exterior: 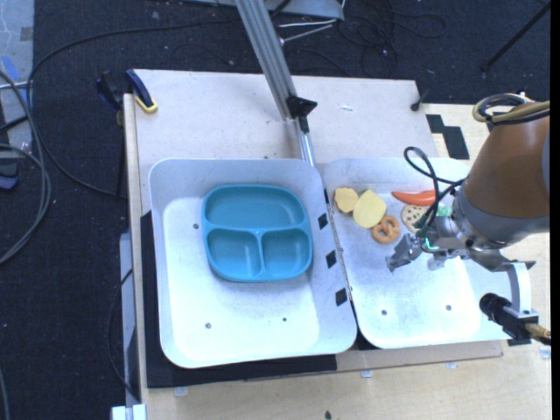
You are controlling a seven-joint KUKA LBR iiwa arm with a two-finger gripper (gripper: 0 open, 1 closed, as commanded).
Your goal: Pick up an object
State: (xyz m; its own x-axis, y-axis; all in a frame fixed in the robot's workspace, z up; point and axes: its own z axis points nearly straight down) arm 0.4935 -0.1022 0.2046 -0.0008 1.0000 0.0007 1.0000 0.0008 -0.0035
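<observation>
In the right bin point(411, 313) lie several small items near its far edge: a yellow piece point(370, 208), a smaller yellow piece point(346, 199), a brown pretzel-like ring point(385, 229), an orange carrot-like piece point(413, 197) and a small red piece point(410, 214). My gripper point(403, 256) hangs low over the right bin, just below and right of the ring. Nothing shows between its fingers. The grey arm with its orange band point(512, 160) reaches in from the right.
The left bin point(175, 322) holds a blue divided tray point(258, 232). A metal pole point(271, 51) slants in from the top to the gap between the bins. Black cables curl near the wrist.
</observation>
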